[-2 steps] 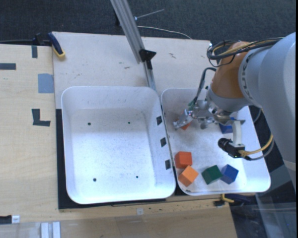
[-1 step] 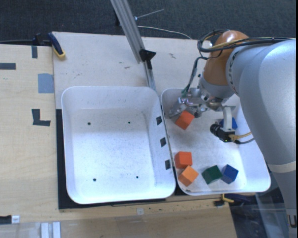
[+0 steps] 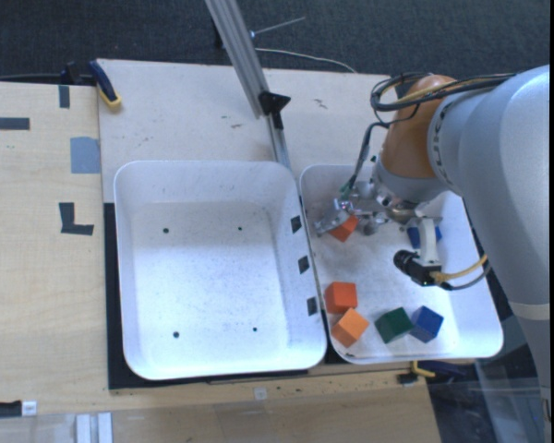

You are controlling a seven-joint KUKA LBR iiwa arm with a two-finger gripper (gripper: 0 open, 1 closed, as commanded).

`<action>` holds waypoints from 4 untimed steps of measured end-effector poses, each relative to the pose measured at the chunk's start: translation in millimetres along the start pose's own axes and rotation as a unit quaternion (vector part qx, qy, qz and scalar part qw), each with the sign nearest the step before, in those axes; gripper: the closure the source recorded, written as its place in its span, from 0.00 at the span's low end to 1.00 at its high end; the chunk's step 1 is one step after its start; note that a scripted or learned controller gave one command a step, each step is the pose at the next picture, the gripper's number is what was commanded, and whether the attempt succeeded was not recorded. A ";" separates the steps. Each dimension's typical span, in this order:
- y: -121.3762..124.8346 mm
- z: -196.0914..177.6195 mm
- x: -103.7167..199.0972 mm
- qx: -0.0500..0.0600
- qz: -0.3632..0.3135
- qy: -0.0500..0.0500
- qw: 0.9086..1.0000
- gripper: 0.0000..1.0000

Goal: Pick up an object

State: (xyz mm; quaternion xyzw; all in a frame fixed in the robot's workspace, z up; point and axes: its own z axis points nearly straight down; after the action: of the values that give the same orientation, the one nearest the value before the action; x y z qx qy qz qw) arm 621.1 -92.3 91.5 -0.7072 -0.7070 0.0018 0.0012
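Camera view: metal claw (image 3: 337, 218), orange cube (image 3: 344, 228)

Pale wooden bench (image 3: 37, 275) with grey tape marks (image 3: 85, 154), dark carpeted floor (image 3: 369, 12) beyond its far edge.

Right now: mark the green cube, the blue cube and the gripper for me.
green cube (image 3: 393, 324): camera view, on its top face.
blue cube (image 3: 427, 322): camera view, on its top face.
gripper (image 3: 340, 218): camera view, midway between its fingertips, at the orange-red block there.
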 end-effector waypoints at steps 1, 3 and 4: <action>1.0 -9.8 0.3 -0.001 -0.001 0.000 1.000 1.00; 36.0 0.1 0.3 -0.002 -0.001 0.000 1.000 0.00; 37.4 -106.4 17.7 -0.006 -0.002 0.000 1.000 0.00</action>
State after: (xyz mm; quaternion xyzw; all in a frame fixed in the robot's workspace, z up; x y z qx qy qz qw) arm 659.0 -74.5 197.7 -0.7060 -0.7082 -0.0025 -0.0028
